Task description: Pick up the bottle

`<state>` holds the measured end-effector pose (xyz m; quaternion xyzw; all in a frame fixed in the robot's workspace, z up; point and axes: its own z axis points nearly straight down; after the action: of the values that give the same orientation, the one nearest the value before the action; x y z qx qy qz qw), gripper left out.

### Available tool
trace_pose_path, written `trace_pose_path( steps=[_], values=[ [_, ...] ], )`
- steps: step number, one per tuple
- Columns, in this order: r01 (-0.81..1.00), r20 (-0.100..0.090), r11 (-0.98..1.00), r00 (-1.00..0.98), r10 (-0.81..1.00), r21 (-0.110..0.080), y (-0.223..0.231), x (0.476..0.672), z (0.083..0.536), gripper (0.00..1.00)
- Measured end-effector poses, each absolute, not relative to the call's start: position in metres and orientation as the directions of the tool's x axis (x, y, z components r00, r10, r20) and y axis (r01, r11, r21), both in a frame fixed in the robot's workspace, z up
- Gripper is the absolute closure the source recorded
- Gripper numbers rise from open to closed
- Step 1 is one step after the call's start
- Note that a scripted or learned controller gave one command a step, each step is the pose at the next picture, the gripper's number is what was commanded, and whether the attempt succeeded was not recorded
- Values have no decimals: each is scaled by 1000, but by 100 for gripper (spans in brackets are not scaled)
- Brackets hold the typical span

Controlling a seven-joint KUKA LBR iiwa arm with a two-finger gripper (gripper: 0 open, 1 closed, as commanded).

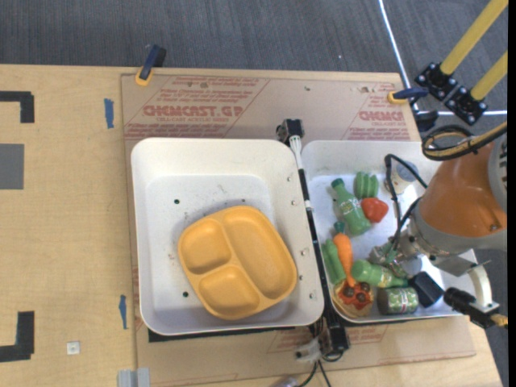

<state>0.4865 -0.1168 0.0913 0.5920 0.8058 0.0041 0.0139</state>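
Note:
A green bottle (349,209) with a pale label lies in the right bin (318,168), near its left wall, neck pointing to the far side. A second, smaller green bottle-shaped toy (373,274) lies nearer the front. My gripper (394,255) hangs low over the right bin under the orange wrist band (463,200). It is just right of the carrot (344,252) and directly above the smaller green toy. It is roughly 70 px right of and nearer than the labelled bottle. The wrist hides much of the gripper.
The right bin also holds a green pepper (366,185), a red toy (375,210), a green cucumber (330,261), a tomato (355,296), a green can (399,300) and a black piece (426,288). A yellow divided plate (236,260) lies in the left bin (161,176).

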Motion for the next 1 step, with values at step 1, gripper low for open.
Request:
trace_pose_path(
  steps=[1],
  values=[
    [952, -5, 305, -305, 952, 15, -112, 485, 90, 0]
  ],
)
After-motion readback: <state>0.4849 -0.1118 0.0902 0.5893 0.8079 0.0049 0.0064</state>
